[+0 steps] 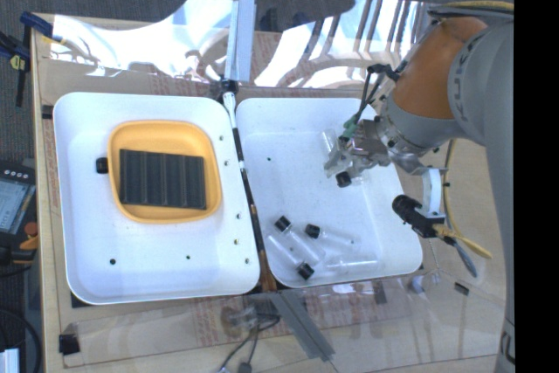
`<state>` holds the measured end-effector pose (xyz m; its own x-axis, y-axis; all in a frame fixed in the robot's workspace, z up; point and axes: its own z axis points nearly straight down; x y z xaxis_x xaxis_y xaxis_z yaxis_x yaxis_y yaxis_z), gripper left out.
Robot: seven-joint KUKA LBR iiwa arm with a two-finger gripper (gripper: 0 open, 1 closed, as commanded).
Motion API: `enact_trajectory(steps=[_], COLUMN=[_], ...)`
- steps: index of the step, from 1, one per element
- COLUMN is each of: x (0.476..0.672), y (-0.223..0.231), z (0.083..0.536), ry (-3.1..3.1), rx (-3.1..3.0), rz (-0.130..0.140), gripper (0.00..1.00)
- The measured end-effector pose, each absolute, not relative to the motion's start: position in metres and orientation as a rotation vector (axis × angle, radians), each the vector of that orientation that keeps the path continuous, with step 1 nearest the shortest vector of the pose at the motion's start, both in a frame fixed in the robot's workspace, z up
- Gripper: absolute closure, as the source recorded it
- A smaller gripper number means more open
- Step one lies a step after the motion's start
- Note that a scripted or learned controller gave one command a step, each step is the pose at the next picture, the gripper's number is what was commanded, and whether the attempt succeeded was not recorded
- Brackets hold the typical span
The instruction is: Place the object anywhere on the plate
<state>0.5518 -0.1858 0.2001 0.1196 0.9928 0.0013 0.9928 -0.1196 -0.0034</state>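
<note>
While clear vials (307, 251) lie scattered, a ribbed black slab (163, 178) tops the plate (131, 140).

The two shallow white plastic bins (87, 240) beneath me are looking smooth and faintly glossy, and the yellow rounded plastic plate (162, 140) is showing a matt sheen around its dark ribbed insert (163, 179). Small clear vials with black caps (306, 253) are glinting like glass or clear plastic, and the crinkled silver foil (131, 44) behind the bins is shining mirror-bright.
</note>
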Motion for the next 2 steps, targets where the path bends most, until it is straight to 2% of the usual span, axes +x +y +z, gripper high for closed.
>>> enact_trajectory(steps=[1, 2], x=[0.587, 0.625], y=[-0.148, -0.146], z=[0.261, 0.195], ry=[-2.389, -2.641], rx=[-2.039, -1.693], rz=[0.001, 0.003], gripper=[1.00, 1.00])
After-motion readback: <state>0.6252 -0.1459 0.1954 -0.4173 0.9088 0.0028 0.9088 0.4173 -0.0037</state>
